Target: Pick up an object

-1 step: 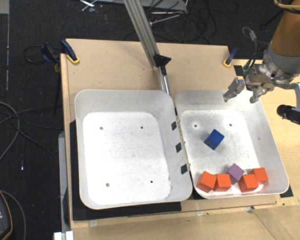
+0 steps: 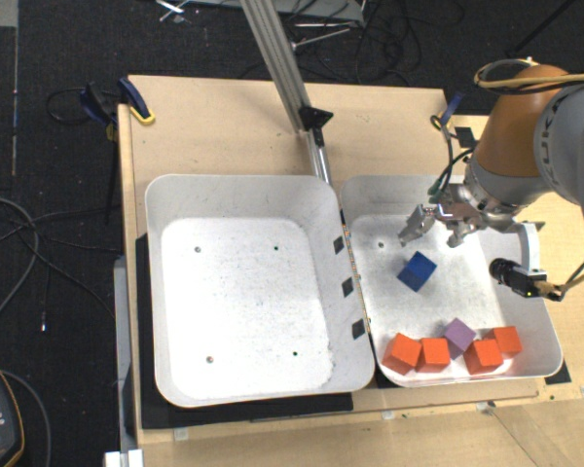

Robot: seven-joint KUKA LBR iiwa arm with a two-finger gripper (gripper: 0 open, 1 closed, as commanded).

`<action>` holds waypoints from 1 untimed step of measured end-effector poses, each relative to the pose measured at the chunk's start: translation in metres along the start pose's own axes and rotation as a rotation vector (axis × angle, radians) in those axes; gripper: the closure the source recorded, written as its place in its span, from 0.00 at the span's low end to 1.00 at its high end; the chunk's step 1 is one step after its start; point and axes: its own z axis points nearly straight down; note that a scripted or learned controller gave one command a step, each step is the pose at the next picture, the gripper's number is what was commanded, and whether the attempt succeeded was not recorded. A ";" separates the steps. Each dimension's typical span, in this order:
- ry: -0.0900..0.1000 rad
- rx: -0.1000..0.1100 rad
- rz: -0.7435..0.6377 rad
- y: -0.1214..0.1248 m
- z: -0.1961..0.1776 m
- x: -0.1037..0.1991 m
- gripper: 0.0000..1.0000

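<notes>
Camera view shows the gripper (image 2: 436, 227) spread wide, holding nothing, with the blue cube (image 2: 418, 271) just below and slightly left of it. Centre over the cube, descend straight, then close squarely on flat faces.

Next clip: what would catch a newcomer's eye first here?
The grey arm with its orange band reaches in from the right, its gripper open above the right bin. Just below the jaws lies a lone blue cube. Along that bin's near edge sit four orange cubes and a purple cube.
</notes>
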 end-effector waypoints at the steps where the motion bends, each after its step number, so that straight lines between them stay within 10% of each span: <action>1: -0.001 -0.008 -0.005 -0.025 0.042 0.044 0.00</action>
